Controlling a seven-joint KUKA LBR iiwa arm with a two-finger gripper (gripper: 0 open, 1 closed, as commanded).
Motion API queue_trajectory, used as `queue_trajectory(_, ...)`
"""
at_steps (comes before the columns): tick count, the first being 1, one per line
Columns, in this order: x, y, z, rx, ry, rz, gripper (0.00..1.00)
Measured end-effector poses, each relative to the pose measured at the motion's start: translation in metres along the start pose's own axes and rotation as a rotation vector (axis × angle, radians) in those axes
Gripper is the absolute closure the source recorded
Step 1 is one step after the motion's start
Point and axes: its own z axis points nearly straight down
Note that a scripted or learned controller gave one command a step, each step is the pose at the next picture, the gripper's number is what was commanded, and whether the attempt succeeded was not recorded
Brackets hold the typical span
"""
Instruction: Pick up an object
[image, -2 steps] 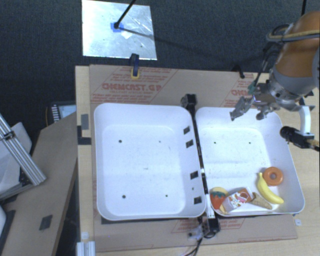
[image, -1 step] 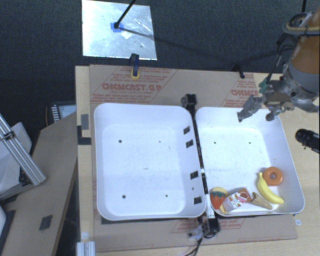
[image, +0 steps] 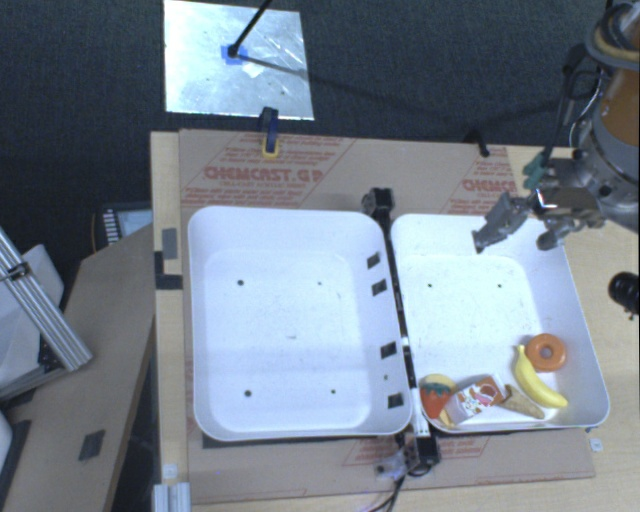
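My gripper (image: 522, 231) hangs over the far edge of the right bin (image: 480, 300), its two fingers spread open with nothing between them. Well below it, in that bin's near right corner, lie several small objects: a yellow banana (image: 534, 381), an orange doughnut-shaped ring (image: 546, 351), a round orange-red fruit (image: 436, 395), a red and white packet (image: 475, 399) and a brown cone-like piece (image: 520, 405). The gripper is far from all of them.
The left bin (image: 285, 320) lies beside the right one, with a black divider strip (image: 392, 310) between them. Both rest on a cardboard sheet (image: 300, 165). A shiny metal plate (image: 238, 58) lies on the dark floor beyond.
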Motion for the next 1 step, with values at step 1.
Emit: queue_trajectory(1,0.0673,-0.0075,-0.0991,-0.002,0.001,0.000,0.00)
